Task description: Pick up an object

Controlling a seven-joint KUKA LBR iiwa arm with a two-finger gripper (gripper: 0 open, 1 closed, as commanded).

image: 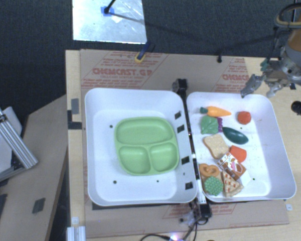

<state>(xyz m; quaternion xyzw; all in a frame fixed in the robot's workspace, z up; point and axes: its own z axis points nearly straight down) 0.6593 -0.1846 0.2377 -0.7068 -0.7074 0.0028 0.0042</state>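
Note:
My gripper [261, 88] hangs above the far right corner of the right bin [278, 149], open, with nothing between its fingers. Below it in that bin lie several toy foods: a carrot [218, 111], a red tomato [244, 117], a green broccoli piece [209, 125], a dark green avocado-like piece [235, 135], a slice of bread [216, 145], an orange piece [238, 153], a pretzel [208, 170], a pizza slice [232, 186] and a green round cookie [213, 186]. The tomato lies closest to the gripper.
The left bin [98, 134] holds a green divided plate [144, 145]. Black clips [181, 84] join the bins along the middle. A metal sheet [109, 14] lies beyond the bench, and a metal frame [7, 139] stands at the left.

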